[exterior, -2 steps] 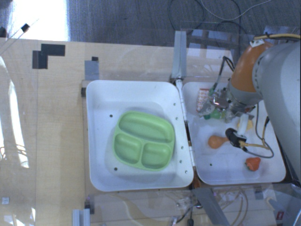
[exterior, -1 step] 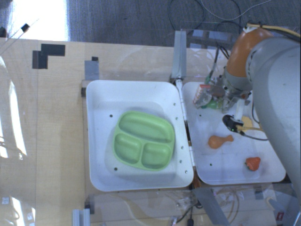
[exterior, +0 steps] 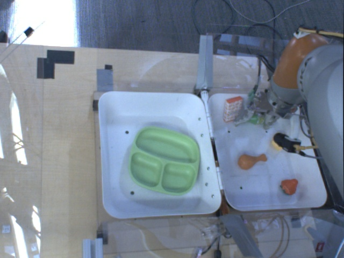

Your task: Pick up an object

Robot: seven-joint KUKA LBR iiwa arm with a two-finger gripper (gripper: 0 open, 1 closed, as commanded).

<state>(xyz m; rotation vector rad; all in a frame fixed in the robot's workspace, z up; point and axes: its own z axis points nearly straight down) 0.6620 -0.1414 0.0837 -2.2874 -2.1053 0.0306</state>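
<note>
Worktop (exterior: 64, 160), pale wood, carrying two white bins side by side.
Left bin (exterior: 110, 144): one green divided plate (exterior: 164, 160), lying flat at the centre.
Right bin (exterior: 258, 193): small orange-and-white carton (exterior: 233, 108), upright, far left corner; tan drumstick-shaped piece (exterior: 250, 160), centre; small red piece (exterior: 289, 186), near right, well apart from the carton.
Arm (exterior: 290, 63), grey with orange band, entering from the right. Jaws over the right bin's far side, just right of the carton; whether spread or pressed together cannot be told.
</note>
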